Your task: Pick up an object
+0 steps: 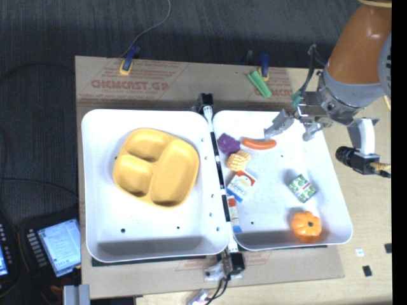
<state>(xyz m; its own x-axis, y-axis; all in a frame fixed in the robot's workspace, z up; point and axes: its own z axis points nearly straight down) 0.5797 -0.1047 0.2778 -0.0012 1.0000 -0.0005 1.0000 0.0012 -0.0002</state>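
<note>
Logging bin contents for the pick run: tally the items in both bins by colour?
Yellow: 2, big moulded bread-like block, small corn piece
Purple: 1, small lump
Orange: 2, sausage, pumpkin
Green-white: 1, small carton
Red-white-blue: 1, small carton
Total: 7

Lighting: even, diffuse, from overhead; moderately bright. The two white bins (95, 170) read near-white, with detail on their floors washed out but not fully clipped. Soft grey shading runs along the near inner walls of both bins. The yellow bread-shaped object (156, 165) casts only a faint, short shadow at its lower edge. The orange pumpkin (306, 225) shows a small soft highlight on top. The dark carpet (76, 18) stays legible, its weave visible. The arm's orange band (359, 33) carries a broad soft sheen on the upper left. Sharpness is moderate; small labels on the cartons are unreadable. Slight compression noise throughout. No obvious edge distortion.
</note>
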